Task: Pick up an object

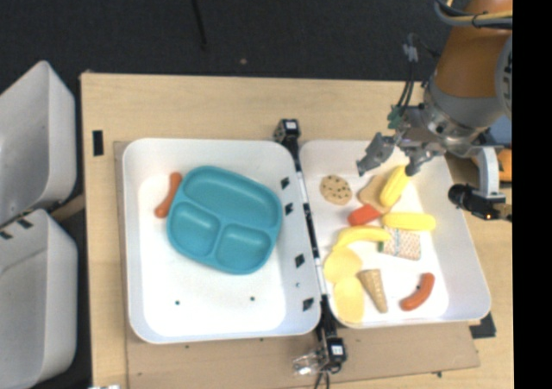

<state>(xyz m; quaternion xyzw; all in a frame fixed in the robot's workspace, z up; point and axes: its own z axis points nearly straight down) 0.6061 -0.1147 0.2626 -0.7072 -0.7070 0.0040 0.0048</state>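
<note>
My gripper [395, 157] hangs over the back of the right bin [461, 279], its two fingers spread open with nothing between them. Just below it lies a yellow corn-like piece [392, 185] on an orange wedge [370, 192]. A cookie [335, 189] sits to the left of these. Further forward lie an orange carrot [363, 215], a yellow block [410, 222], a banana [358, 237], a checkered wafer [403, 244], an ice-cream cone [374, 288], yellow discs [348, 296] and a red sausage [417, 291].
The left bin [138, 292] holds a teal divided plate [224, 219] and an orange-red sausage [168, 195] at its left. A black clip [286, 130] sits at the back where the bins meet. The arm [470, 59] rises at the right.
</note>
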